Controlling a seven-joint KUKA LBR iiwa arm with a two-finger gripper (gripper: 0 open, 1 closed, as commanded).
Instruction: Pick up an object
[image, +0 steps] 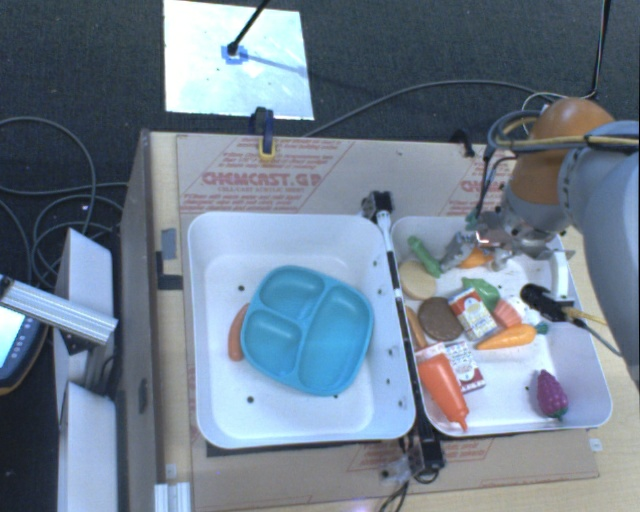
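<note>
1. At the near end of the right bin (505, 395), an orange bottle (443, 390) lies on its side. Its long axis runs near to far at a slight slant, with the narrow cap end toward the near rim. A purple piece (550, 393) sits well apart from it, by the bin's right wall.
2. Just past the bottle is a red-and-white packet (466, 366). Next comes a carrot (505, 337), lying roughly left to right with its tip toward the view's left and its green top toward the right.
3. Around mid-bin, a brown disc (438, 318) lies beside a small carton (476, 315).
4. The left bin (200, 330) holds a blue divided plate (308, 330) lying flat. A sausage (236, 332) lies along the plate's left edge, its long axis running near to far.
5. At the far end of the right bin are a tan disc (414, 283) and a green piece (423, 256), which slants from far-left to near-right. A small orange piece (476, 259) is the object closest to the arm.
6. The pincer (470, 246) hangs low over that far end, right at the small orange piece. I cannot tell whether it is open or closed, nor whether it has hold of anything.
7. Both bins rest on the counter (300, 170), and a yellow-and-black clamp (264, 135) grips its far edge.
</note>
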